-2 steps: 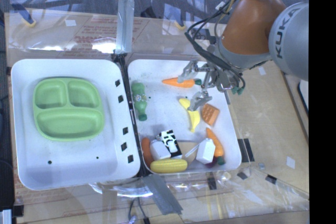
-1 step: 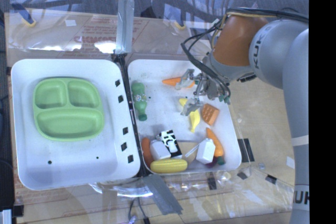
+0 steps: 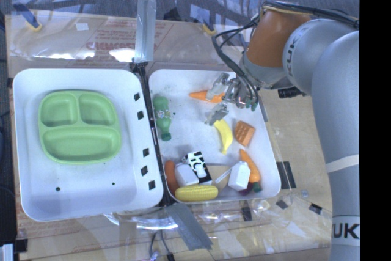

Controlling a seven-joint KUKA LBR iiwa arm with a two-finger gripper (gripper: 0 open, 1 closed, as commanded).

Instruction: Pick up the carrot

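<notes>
Corn [image 3: 196,193] lies at the right bin's [image 3: 269,150] near wall; end effector [image 3: 221,101], spread, straddles the carrot [image 3: 201,95].

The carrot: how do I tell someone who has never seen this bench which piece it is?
Look in the right-hand bin, the one crowded with toy food, not the one with the green plate. Go to its far edge, right beside the tool. The carrot is the small orange cone lying on its side, tip pointing left; the banana below is yellow and curved, and the waffle-like block is square.

Robot lab (arm [image 3: 317,70], white bins [image 3: 36,192])
</notes>
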